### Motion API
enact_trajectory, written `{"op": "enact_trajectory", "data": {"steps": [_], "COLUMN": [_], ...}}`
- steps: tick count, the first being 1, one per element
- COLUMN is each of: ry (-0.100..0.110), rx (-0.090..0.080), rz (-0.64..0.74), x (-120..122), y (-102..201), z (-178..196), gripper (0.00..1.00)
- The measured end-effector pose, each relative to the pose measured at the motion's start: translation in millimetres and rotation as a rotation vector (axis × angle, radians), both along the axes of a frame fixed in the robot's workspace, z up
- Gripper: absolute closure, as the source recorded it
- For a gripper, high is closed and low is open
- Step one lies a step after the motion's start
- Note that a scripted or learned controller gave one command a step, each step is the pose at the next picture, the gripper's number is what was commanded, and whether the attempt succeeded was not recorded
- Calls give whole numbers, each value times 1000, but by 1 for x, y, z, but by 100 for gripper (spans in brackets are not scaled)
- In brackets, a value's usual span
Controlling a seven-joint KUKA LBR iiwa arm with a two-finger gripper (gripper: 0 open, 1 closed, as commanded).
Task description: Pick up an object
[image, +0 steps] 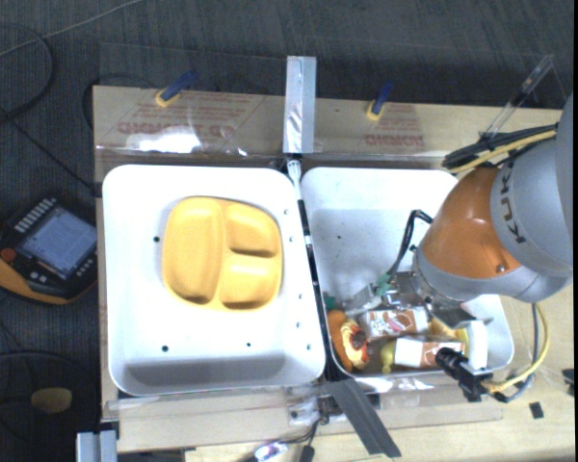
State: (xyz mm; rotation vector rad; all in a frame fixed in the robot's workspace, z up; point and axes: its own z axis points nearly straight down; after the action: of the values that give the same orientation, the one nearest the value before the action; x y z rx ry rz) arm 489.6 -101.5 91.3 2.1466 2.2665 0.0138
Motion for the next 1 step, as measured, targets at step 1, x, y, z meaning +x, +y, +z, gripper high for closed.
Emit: {"op": "enact_trajectory", "data": {"steps": [1], "ry": [8], "rx": [4], "rz": [-62], "x": [65], "y": [4], "z": [-1], "gripper": [0]}}
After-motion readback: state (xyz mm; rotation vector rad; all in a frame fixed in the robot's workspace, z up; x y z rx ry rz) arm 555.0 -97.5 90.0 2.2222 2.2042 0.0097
